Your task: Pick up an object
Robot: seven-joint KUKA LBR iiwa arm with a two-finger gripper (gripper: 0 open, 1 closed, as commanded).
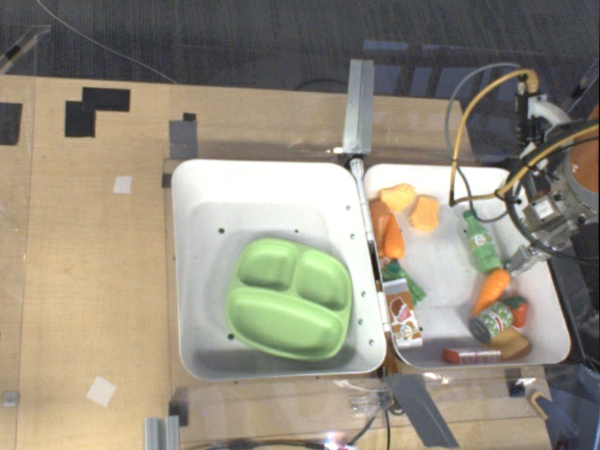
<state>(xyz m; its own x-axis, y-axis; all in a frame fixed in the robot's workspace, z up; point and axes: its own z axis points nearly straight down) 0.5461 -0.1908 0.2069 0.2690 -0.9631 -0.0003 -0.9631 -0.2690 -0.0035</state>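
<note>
Carrot [490,289] was the nearest candidate for my pick: a small orange toy one with a green tip, lying in the right bin [560,345] close to its right wall, about midway along it. From the fixed camera above the bench, my gripper [527,254] sat at that right wall, just up and to the right of the carrot's orange tip, nearly touching it. The carrot's long axis ran on a slant, from that upper-right tip down and left toward the bin's front edge, so I judged that a grasp would want my fingers set across that slant rather than along it. Whether my fingers were spread or closed I could not tell; the tip of the tool was too small and cluttered by cables, and nothing showed between them.

Just left of my tool lay a green bottle [480,241] with a pale label, its neck pointing to the bin's back edge. Below the carrot, near the front right corner, a small can [495,319] lay on its side with a red-and-green label; I could not read the print. A red bar [472,354] lay along the front edge. Against the left wall stood a second carrot [390,232], a picture-printed carton [403,315] with illegible writing, and near the back two orange lumps [412,204].

The left bin [197,345] carried a green divided plate [290,298], well apart from my arm.
</note>
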